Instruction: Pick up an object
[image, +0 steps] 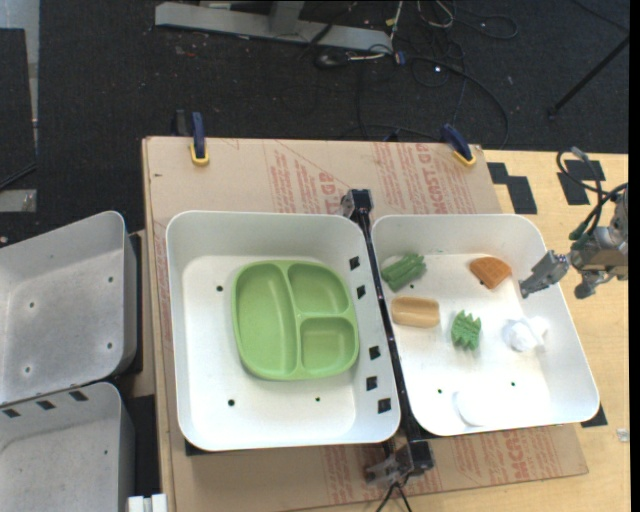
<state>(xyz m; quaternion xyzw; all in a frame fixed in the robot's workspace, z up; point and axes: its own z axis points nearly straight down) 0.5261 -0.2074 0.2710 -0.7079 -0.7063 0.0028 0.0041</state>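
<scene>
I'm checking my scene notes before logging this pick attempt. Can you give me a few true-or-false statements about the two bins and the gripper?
1. The green divided plastic tray lies in the left white bin. True.
2. The orange-brown wedge-shaped piece lies on the tray. False: it lies in the right white bin, near its far edge.
3. The tan bread-roll-shaped piece lies in the right bin, close to the divider between the bins. True.
4. The gripper grips the small spiky green toy. False: the gripper is at the right bin's right rim, apart from the toy.
5. The left bin holds two trays. False: one.
</scene>
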